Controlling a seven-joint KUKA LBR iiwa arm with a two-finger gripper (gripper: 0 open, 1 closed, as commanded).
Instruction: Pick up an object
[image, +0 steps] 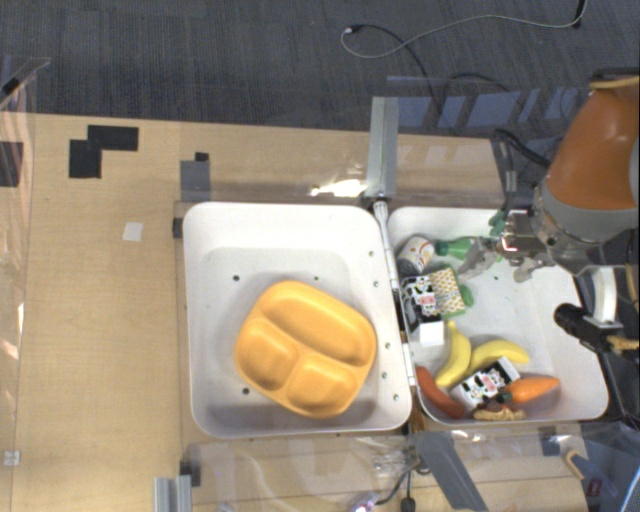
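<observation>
The grey arm with its orange band is leaning in at the right of the frame, its two-finger gripper (500, 255) hanging over the upper part of the right white bin (590, 405). A green plastic bottle (452, 247) is lying just beside it at centre right, near two yellow bananas (470, 357) and an orange carrot (535, 388). In the left white bin (200, 300), a yellow divided plastic tray (305, 345) is sitting.

Light wood worktop (90, 330), black square markers (100, 148) near its far left corner. Beyond it, dark grey carpet floor (200, 55) with a thin cable (440, 45) looping across. Clear acrylic panel (20, 250) along the left edge. Even overhead light, soft shadows.
</observation>
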